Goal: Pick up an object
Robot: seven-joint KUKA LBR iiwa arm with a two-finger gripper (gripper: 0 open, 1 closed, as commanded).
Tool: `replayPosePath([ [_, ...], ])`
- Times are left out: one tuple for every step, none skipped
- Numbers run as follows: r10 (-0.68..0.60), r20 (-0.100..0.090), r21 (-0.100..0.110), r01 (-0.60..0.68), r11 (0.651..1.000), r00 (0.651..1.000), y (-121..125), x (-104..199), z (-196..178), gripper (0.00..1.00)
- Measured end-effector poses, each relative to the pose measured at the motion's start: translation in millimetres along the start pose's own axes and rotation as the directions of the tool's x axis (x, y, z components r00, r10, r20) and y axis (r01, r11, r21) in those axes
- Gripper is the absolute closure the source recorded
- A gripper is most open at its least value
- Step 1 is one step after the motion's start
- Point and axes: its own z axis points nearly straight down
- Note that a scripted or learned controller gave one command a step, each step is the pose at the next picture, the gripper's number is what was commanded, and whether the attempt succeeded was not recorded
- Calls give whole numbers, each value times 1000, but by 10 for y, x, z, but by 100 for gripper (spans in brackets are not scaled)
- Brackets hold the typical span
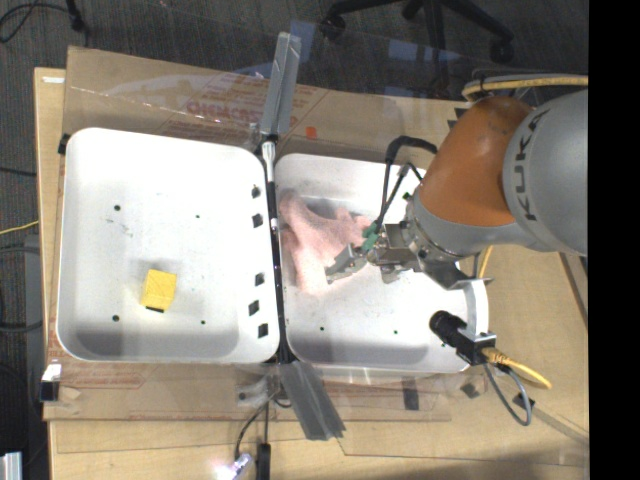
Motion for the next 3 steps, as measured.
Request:
replayPosePath([
  [163, 0, -7, -163, 987, 987, 719, -269, 1265, 0],
  [158, 0, -5, -158, 987, 987, 720, -264, 1169, 100],
  [-9, 1, -2, 9, 1000, 1000, 981, -254, 292, 100],
])
